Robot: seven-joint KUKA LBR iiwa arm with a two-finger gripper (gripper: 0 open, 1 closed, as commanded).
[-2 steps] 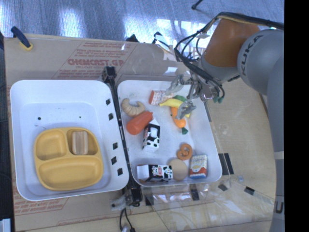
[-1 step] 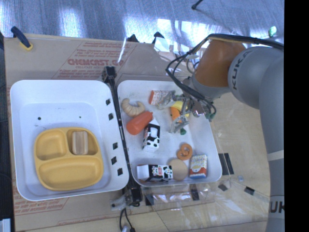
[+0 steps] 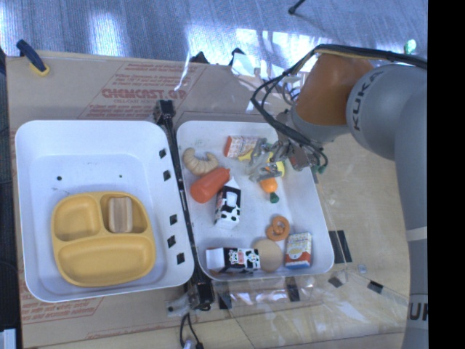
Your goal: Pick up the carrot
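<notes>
Two white bins on the desk (image 3: 87,93). Left bin (image 3: 43,151) holds a yellow divided tray (image 3: 102,257). In the right bin (image 3: 309,217), the end effector (image 3: 267,167) hovers just above the small carrot (image 3: 269,185), beside food toys.

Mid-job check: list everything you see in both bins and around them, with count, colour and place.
yellow tray: 1, yellow, left bin
wooden block: 1, tan, tray's upper right compartment
left bin: 1, white
right bin: 1, white
carrot: 1, orange-red, right bin, upper left
croissant: 1, tan, above carrot
milk cartons: 2, cow-patterned, centre and bottom edge
small carton: 1, orange-white, lower right
pretzel: 1, orange-brown, above small carton
gripper: 1, grey, right bin's top
arm: 1, grey, orange band
</notes>
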